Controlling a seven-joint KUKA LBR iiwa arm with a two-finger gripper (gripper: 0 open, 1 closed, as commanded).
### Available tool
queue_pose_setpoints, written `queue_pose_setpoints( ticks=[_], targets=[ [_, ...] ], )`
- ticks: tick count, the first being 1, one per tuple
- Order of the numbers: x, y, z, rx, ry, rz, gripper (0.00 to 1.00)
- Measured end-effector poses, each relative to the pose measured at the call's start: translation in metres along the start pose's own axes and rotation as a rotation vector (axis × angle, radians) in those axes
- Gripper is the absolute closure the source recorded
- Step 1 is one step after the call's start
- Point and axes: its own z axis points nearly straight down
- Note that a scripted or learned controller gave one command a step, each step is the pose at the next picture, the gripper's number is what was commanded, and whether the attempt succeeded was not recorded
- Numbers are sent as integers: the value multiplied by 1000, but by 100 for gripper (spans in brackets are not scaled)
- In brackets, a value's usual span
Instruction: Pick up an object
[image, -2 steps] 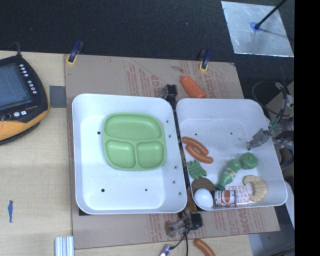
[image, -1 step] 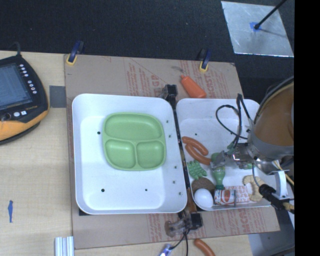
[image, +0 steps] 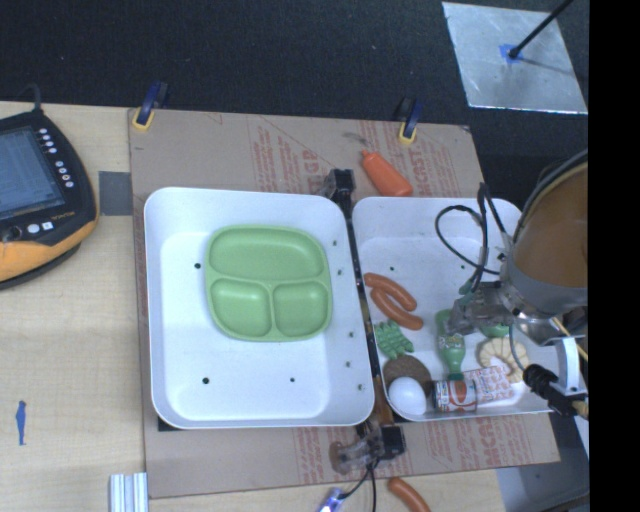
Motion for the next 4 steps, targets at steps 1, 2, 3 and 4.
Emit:
queue_pose_setpoints(
  ticks=[1,2,3,4],
  targets=[
    [0,0,1,1,0,0,0],
    [-1,-30,35,1,3,6,0],
    [-2,-30,25,0,1,1,100],
    [50,-29,-100,-2,4,7,100]
  ],
)
